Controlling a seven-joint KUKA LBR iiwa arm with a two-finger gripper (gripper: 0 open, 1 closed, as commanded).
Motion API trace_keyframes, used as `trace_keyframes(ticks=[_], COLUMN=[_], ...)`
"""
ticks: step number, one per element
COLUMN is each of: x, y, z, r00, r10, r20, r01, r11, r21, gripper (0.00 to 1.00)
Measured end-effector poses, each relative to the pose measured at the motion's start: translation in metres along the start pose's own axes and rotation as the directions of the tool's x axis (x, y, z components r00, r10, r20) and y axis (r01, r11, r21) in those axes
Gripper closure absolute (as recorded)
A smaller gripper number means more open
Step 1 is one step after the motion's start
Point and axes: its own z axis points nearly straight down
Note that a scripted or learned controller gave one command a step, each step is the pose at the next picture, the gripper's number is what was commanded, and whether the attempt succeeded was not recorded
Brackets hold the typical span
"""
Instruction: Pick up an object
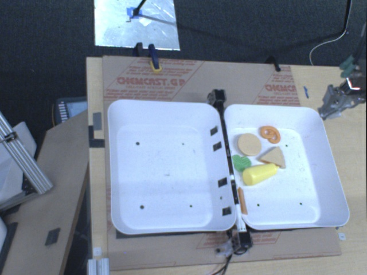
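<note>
**The Gripper Waits by the Right Bin**

We see two white bins side by side on a brown board (172, 79). The left bin (114, 153) has small dark dots on its floor. The right bin (327, 171) has all the toys in it.

The toys sit in a little bunch in the left half of the right bin, more to the far side. An orange pretzel (269, 133) is the farthest one. Just beside it, to the left and a bit nearer, we see a round tan cookie (249, 144). A tan wedge (274, 157) lies just near of the cookie, on the right. A yellow toy (260, 173) lies on its side, touching the wedge's near edge. A small green toy (241, 162) sits at the yellow toy's left end, close to the bin's left wall. A thin orange stick (242, 201) lies alone, nearer to us, right along that same wall.

The gripper (331, 105) is far off to the right, beside the far right corner of the right bin. It is well apart from every toy and nothing is in it. It looks small and blurry, so we can't make out if it is spread wide or squeezed together.
</note>
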Motion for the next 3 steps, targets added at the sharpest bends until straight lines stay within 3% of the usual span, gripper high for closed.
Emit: trace_keyframes(ticks=[1,2,3], x=[0.070,0.102,0.178], y=[0.009,0.026,0.043], z=[0.142,-0.001,0.160], r00=[1.000,1.000,1.000], r10=[-0.001,0.002,-0.001], r20=[0.001,0.000,0.003], r01=[0.001,-0.002,0.001], r11=[1.000,1.000,1.000], r21=[0.010,-0.022,0.011], gripper=[1.00,1.00,1.00])
